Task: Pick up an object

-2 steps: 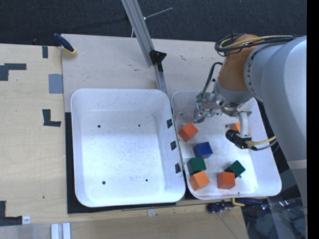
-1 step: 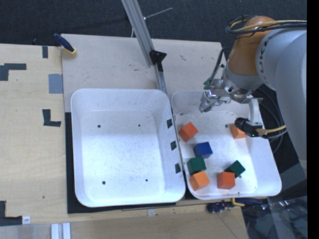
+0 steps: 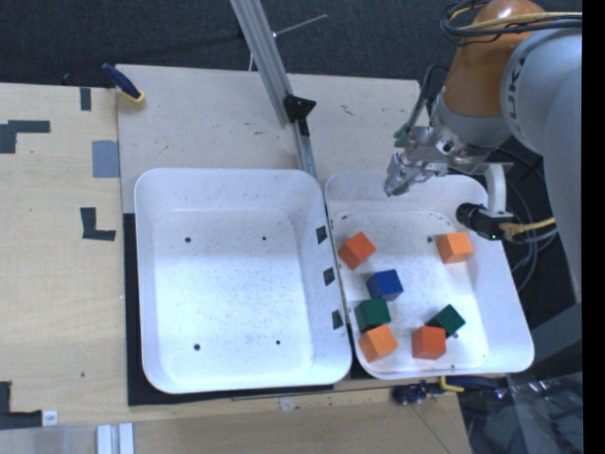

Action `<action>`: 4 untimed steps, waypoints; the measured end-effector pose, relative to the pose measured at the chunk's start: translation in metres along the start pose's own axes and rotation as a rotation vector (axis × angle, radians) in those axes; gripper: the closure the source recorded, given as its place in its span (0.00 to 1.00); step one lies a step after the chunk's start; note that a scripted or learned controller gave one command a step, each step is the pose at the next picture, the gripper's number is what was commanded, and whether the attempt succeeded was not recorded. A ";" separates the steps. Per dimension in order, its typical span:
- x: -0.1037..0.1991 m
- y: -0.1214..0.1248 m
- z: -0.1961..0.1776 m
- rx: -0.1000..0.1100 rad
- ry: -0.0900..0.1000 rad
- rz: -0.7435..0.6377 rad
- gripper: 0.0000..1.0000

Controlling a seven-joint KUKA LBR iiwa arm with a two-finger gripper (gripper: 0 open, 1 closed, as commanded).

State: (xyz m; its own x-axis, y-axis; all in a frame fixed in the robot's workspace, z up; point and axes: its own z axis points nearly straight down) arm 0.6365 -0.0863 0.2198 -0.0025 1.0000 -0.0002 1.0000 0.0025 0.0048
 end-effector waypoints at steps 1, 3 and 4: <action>0.000 0.001 -0.030 0.002 0.000 0.001 1.00; 0.107 -0.026 -0.003 0.008 0.001 -0.004 1.00; 0.159 -0.039 0.003 0.008 0.001 -0.004 1.00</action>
